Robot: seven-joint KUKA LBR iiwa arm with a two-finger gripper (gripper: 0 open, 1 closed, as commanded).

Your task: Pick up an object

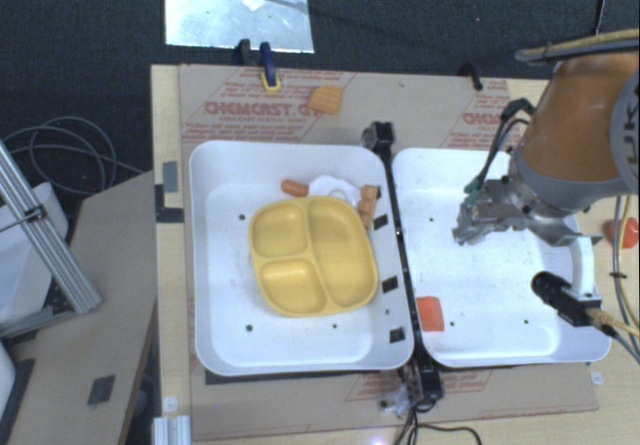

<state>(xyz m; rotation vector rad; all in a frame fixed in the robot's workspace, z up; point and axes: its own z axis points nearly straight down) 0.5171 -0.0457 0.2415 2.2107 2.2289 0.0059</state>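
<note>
the grey arm (pixel 585 133) with its orange band reaches in from the right, wrist bent down and leftward, the claw (pixel 470 223) hanging low with nothing seen between its tips.

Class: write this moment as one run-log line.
claw: over right white bin | yellow plastic divided tray: left white bin | small orange block: right bin, untouched

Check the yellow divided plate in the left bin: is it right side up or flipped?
Right side up. The yellow divided plate lies in the left bin with its three hollow compartments facing the camera.
</note>
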